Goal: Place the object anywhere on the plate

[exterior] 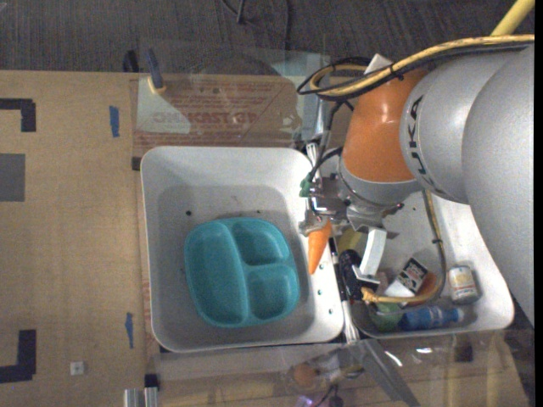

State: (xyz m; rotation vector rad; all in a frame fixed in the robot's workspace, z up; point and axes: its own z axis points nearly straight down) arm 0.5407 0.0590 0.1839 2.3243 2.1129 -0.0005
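The fingers of the gripper look closed on the thick end of the orange carrot, though the wrist above hides most of them. The carrot hangs point-down over the rim between the two bins, just beside the plate and not yet over it.

Nearest the camera, the right bin holds a jumble: a blue bottle lying on its side, a small can, and a little dark box. Their labels are too small to read.

Beside them, the teal plate lies flat in the left bin, its three compartments bare. The carrot's tip is close to the plate's right edge.

By my reading the carry is the step in hand: the carrot is lifted and not yet set down. The next move calls for a short shift leftward across the rim until the carrot is above one of the compartments, then a lowering and a release. Any compartment will do.

Farther back, the grey arm bears the letters "UKA" turned sideways next to its orange band. Beyond the left bin, a cardboard sheet under clear plastic carries a line of red print, reversed and not legible to me. Strips of blue tape mark the bench.
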